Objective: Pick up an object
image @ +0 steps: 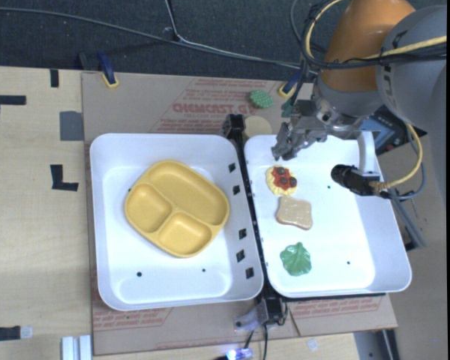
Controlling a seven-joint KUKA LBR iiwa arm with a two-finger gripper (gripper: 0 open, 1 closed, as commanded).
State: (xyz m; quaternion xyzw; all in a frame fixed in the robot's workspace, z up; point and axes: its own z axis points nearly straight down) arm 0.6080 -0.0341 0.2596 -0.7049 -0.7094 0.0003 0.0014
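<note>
In the right bin (375, 238) lie three small toy foods in a column near its left wall: a yellow pizza slice with red topping (281, 179), a tan toast-like piece (294, 214) and a green leafy piece (295, 259). My gripper (283, 151) hangs over the bin's back left corner, just above and behind the pizza slice. Nothing shows between its dark fingers.
The left bin (109, 163) holds a yellow divided plate (176, 208). A black clip divider (244, 201) runs between the bins. A small green object (261, 98) lies on the cardboard behind the bins. A black fitting (351, 178) sticks out beside the arm over the right bin.
</note>
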